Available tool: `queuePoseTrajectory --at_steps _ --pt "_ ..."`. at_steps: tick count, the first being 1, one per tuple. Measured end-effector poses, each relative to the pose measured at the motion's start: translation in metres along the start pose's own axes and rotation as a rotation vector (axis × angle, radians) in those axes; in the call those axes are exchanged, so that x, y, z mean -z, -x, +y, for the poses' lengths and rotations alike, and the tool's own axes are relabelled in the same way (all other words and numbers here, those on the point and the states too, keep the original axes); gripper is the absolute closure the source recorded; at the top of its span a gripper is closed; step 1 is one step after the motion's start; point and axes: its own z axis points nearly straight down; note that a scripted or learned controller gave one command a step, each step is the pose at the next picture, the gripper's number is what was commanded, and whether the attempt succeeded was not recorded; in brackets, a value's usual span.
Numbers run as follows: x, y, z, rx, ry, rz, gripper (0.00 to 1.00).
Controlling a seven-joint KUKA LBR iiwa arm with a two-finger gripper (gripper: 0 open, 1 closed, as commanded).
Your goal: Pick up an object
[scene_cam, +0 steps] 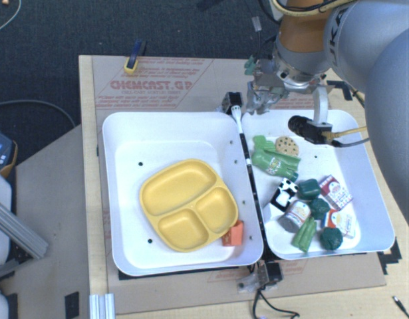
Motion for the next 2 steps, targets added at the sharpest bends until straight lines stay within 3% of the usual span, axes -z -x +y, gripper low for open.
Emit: queuePoseTrajectory --at_steps 1,2 --pt "-0.018 0.001 0.000 -0.003 -0.008 -0.001 1.00" --pt "-0.003 -0.010 -0.005 -0.003 -0.002 -0.001 1.00"
